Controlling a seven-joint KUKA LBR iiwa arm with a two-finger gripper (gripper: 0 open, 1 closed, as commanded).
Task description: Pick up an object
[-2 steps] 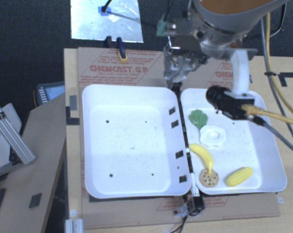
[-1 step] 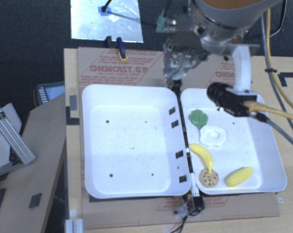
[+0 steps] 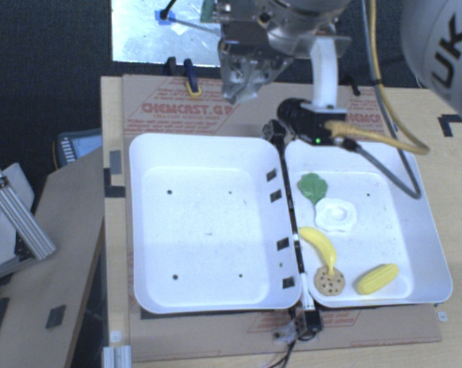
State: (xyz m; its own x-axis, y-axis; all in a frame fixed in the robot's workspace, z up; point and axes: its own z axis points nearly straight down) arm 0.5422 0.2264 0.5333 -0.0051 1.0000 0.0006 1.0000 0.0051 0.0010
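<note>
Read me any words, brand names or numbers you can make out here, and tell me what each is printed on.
"CHEMCAST G", red letters on the brown board behind the bins; the end is hidden by the gripper.
"UK", part of a larger name, cut off, on the arm's grey housing.
Faint red print on the board's front edge: too blurred to read.

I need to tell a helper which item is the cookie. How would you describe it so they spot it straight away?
Look in the right bin, at its front edge near the divider between the bins. The cookie lies just below the banana's lower tip, left of the corn cob. It is the only flat, round, tan piece with dark specks.
</note>
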